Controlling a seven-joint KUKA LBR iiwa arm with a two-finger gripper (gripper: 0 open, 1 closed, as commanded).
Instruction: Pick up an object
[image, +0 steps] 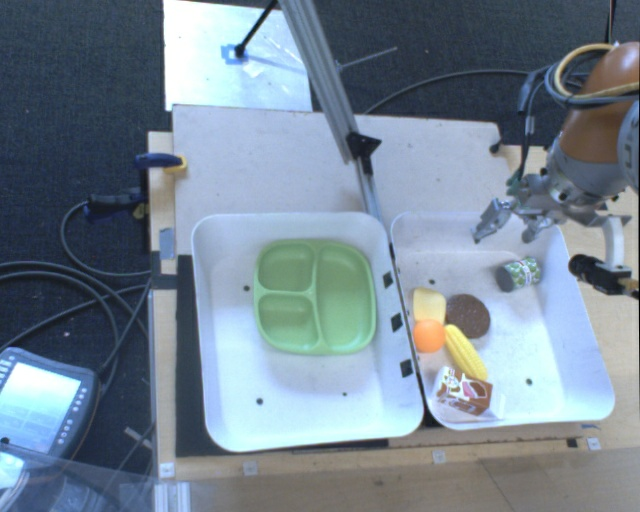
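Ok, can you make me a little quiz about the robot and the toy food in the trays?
1. True or false: the green plate lies in the left bin.
2. Which thing lies closest to the gripper? A) corn cob B) small can C) orange ball
3. Fill in: the brown round patty lies in the ____ bin.

Key: 1 true. 2 B. 3 right.
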